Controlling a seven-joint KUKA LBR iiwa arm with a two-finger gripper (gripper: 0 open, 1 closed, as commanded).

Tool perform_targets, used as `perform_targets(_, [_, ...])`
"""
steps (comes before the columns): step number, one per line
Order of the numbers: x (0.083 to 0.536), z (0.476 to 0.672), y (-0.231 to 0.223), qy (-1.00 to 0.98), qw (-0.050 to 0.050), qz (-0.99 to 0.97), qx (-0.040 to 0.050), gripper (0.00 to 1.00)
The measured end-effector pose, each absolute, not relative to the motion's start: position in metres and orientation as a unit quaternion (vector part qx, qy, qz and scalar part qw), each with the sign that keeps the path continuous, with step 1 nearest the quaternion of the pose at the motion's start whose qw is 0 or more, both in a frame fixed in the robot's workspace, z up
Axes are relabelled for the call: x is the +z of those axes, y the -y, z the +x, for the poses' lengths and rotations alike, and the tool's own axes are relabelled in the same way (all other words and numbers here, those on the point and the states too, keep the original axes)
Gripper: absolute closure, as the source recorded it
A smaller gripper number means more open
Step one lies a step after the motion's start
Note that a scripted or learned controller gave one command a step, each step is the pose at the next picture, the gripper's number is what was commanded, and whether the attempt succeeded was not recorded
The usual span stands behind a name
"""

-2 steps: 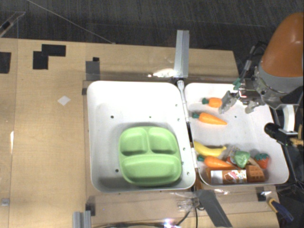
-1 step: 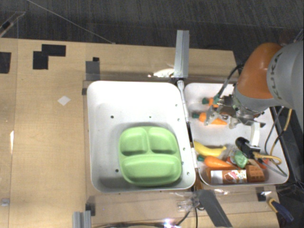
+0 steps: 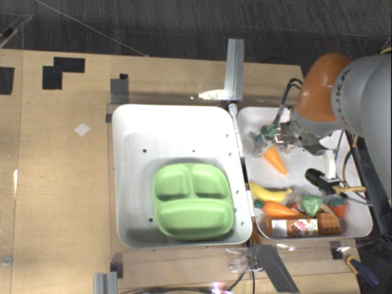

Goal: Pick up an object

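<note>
The gripper (image 3: 267, 141) hangs low in the right bin (image 3: 248, 124); whether it grips anything I cannot tell. Just beside it lies one small carrot (image 3: 275, 159), slanted, its tip toward the near right. Farther near: one banana (image 3: 271, 193), a second carrot (image 3: 283, 211), a bottle (image 3: 296, 227). The left bin (image 3: 131, 164) bears one green tray (image 3: 193, 199).

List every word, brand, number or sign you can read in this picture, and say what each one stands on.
No text can be read.
The bottle lying at the front of the right bin has a red and white label, but its print is too small and blurred to read.
The black squares on the bench are plain shapes, not letters.
The green tray in the left bin bears no marking.
</note>
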State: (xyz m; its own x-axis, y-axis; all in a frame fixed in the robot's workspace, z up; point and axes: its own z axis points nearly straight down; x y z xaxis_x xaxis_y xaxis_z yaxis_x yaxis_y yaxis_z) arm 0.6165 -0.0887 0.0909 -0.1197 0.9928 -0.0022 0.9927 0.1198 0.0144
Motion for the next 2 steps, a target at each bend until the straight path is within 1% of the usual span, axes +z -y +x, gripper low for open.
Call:
perform_targets(1, [0.104,0.619,0.086,-0.749,0.007,0.662,0.0082,1.0])
perform_targets(2, [0.186,0.608,0.004,-0.732,0.002,0.681,0.0024,1.0])
